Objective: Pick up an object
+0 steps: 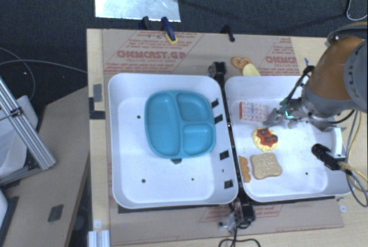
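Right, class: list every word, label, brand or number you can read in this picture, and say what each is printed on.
"CHEMCAST GP": red print on the brown protective sheet behind the left bin, seen upside down.
The same red print repeats on the sheet behind the right bin; too blurred to read surely.
Small white card in the right bin: red and blue print, too small to read.

I count 2 white bins: left bin (123, 142) and right bin (305, 174). Left one has 1 blue divided plate (178, 124) w/ 3 compartments. In the right one I see 4 items: 1 small red-and-white card (253, 111), 1 round yellow pastry w/ red topping (264, 139), 1 toast slice (267, 166), 1 small brown cookie (244, 169) at the bin's left wall. Behind the bins, 2 more food pcs: 1 pretzel-like piece (239, 62), 1 yellow piece (251, 70). 1 arm, 1 gripper (278, 117).
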